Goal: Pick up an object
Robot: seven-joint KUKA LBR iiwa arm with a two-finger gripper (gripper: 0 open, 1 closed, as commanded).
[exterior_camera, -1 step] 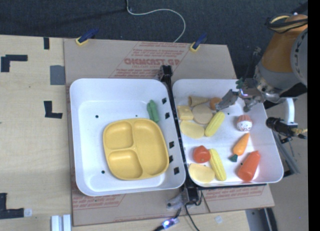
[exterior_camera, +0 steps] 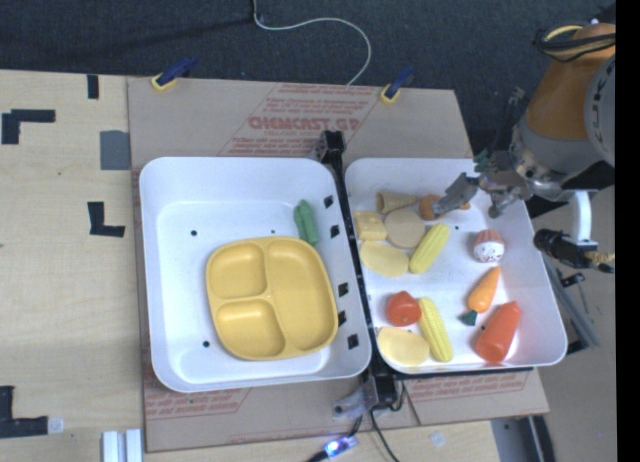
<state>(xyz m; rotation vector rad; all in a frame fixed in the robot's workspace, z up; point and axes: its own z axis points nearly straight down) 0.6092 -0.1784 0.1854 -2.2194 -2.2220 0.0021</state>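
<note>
Two white bins sit side by side on a cardboard sheet (exterior_camera: pixel 290 115). The left bin (exterior_camera: pixel 175 185) holds a yellow divided plate (exterior_camera: pixel 270 296) near its middle-front and a green pickle-like piece (exterior_camera: pixel 306 222) just beyond the plate, close to the shared wall. There is bare floor along the left bin's far and left sides.

The right bin (exterior_camera: pixel 545 290) is crowded with toy food. Pale slices (exterior_camera: pixel 385 255) and a tan piece (exterior_camera: pixel 404 225) lie near the shared wall, with a corn cob (exterior_camera: pixel 430 247) leaning against them. Toward the front are a red tomato (exterior_camera: pixel 403 307), a second corn cob (exterior_camera: pixel 435 329) and a yellow disc (exterior_camera: pixel 404 347). On the right side are a small white-and-red piece (exterior_camera: pixel 489 246), an orange carrot (exterior_camera: pixel 483 289) and a red pepper (exterior_camera: pixel 498 332) near the front right corner. The only open floor in this bin is a small patch at its far right.

The gripper (exterior_camera: pixel 462 193) hangs over the right bin's far edge, tips near a small orange item (exterior_camera: pixel 429 207). Nothing is visibly held. Whether the pincer is open or closed, I can't tell.

The cardboard carries reddish printed writing, upside down from here and not readable. Blue-and-yellow clamps (exterior_camera: pixel 174 72) pin its far edge.
</note>
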